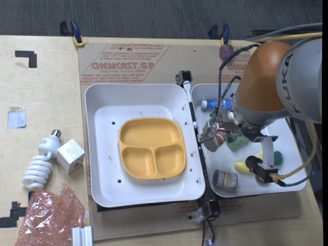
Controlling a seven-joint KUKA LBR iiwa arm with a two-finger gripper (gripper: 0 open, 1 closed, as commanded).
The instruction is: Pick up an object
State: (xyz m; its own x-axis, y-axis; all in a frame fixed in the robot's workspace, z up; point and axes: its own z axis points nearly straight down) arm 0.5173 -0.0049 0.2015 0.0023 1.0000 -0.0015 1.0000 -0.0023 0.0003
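Reaching down into the right bin (297,186) from the right, with the gripper (214,132) low at its left side among small objects; cannot tell the gripper's state. Nearest candidate: a small reddish-white item (215,140) right at the gripper, green piece (236,142) just beside. Judged as the grasp attempt itself. Next: closing firmly, then lifting straight up to check the hold
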